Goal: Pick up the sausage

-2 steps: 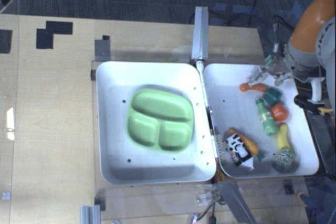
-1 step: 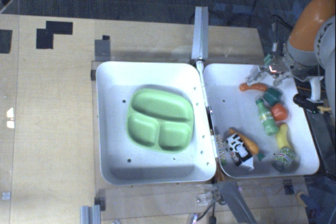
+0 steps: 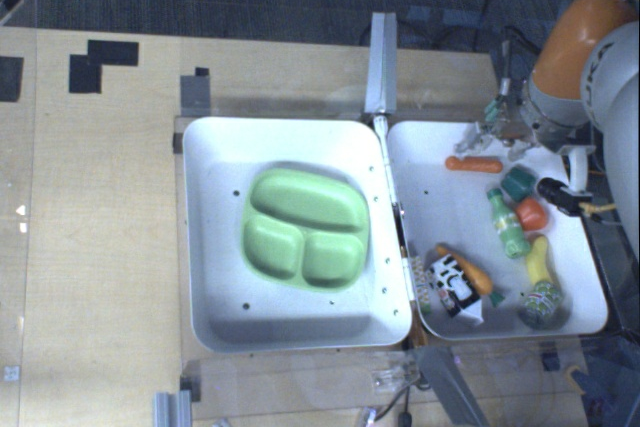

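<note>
Gripper (image 3: 492, 133) just above sausage (image 3: 473, 165), grip indiscernible, arm cut off right

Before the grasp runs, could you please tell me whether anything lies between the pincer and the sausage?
Nothing visible does. The pincer hangs right above the sausage in the right bin; the green bottle lies farther along.

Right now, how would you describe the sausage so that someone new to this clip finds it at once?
Look in the right white bin, at its far edge near the arm's tool. The sausage lies flat there just below the tool: a thin orange-red stick, lying crosswise. It sits apart from the heap of green, red and yellow items nearer the camera, and is slimmer than any of them.
</note>
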{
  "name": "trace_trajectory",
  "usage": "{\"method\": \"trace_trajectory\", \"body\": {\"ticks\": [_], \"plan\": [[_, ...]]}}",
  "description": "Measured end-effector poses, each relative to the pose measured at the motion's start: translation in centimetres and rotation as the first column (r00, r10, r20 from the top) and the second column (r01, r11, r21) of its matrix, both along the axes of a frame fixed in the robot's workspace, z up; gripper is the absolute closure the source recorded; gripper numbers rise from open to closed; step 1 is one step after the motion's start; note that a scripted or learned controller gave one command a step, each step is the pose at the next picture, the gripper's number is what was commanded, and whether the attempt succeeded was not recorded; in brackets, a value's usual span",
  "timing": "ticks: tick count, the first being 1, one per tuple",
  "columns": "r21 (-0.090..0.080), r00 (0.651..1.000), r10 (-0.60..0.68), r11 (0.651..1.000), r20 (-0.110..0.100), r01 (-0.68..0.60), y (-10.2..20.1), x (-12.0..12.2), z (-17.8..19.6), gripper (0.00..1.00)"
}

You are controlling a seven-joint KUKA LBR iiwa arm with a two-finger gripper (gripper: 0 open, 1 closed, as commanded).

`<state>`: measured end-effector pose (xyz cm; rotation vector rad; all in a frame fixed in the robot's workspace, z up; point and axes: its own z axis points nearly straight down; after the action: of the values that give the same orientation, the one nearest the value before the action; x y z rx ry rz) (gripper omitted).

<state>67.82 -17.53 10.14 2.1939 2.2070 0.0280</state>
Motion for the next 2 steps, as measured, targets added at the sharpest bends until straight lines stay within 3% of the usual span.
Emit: {"method": "trace_trajectory", "body": {"ticks": [1,2], "plan": [[0.001,1.000,-0.018,1.000,-0.001,0.018,1.4,0.0,-0.1,0.00],[0.001,1.000,-0.013,1.000,0.004,0.013,1.6,0.2,1.2,1.00]]}}
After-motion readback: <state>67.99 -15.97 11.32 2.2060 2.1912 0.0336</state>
